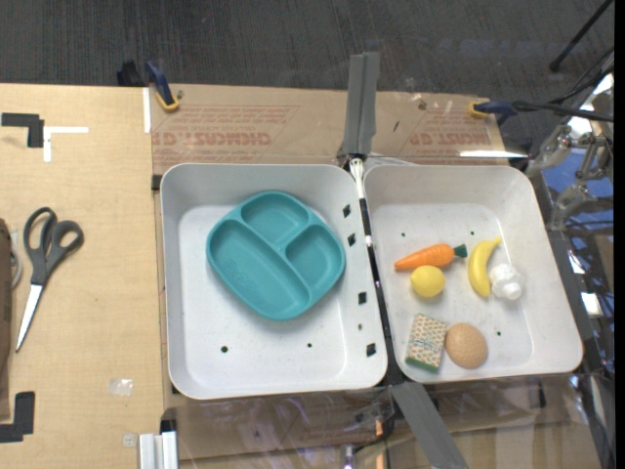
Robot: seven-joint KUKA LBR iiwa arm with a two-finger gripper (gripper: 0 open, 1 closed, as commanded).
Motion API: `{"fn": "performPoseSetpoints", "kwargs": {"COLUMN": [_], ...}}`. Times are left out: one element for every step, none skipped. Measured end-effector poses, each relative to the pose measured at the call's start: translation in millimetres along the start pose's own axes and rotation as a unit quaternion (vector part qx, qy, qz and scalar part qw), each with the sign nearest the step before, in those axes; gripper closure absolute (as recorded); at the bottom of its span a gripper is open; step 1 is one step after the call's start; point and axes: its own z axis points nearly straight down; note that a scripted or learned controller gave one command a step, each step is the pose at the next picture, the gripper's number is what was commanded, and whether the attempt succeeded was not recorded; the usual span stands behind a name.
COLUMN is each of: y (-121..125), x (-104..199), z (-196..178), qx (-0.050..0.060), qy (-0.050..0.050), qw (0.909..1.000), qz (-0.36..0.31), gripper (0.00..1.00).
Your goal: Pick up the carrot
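Bright even overhead light, soft shadows, sharp focus

Glossy plastic carrot (427, 257) and teal plate (276, 254); matt white bins (186, 291).

By the right edge there are thin, shiny silver bits (571, 152), like small rods and joints. They may be part of the robot, but it is too blurry there to be sure. A blue patch (589, 176) sits among them, and dark wires (586, 225) run below.

Dark carpeted floor (293, 27), tan wooden bench (88, 291)
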Motion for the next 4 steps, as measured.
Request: {"fn": "performPoseSetpoints", "kwargs": {"y": [41, 90, 91, 160], "x": [-26, -41, -43, -54], "z": [119, 190, 179, 90], "qx": [-0.001, -0.001, 0.0, -0.001], "qy": [0.0, -0.001, -0.004, -0.002], "qw": [0.9746, 0.9594, 0.9589, 0.9678], "qz": [-0.224, -0.282, -0.284, -0.252], "gripper": [0.0, 0.0, 1.0, 1.0]}}
